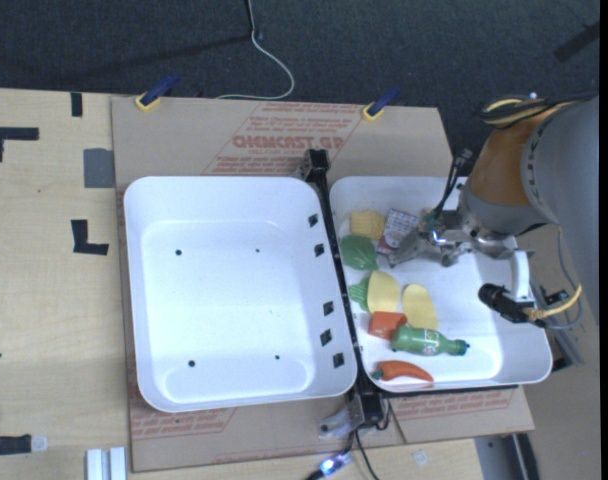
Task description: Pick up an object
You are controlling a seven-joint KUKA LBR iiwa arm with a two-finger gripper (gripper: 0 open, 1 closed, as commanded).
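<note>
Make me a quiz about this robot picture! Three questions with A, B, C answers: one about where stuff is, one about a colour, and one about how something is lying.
1. Which bin holds the toy food?
A. The left bin
B. The right bin
C. Both bins

2. What colour is the body of the bottle?
A. Green
B. Purple
C. White

3. How is the bottle placed?
A. Standing upright
B. Held up in the air
C. Lying on its side

Answers:
1. B: the toys, such as the yellow pieces, all sit in the right bin, where the gripper reaches; none are in the left bin.
2. A: the bottle is green, next to an orange-red block.
3. C: the bottle lies flat on the bin floor, its cap pointing right, above the red pepper.
</note>
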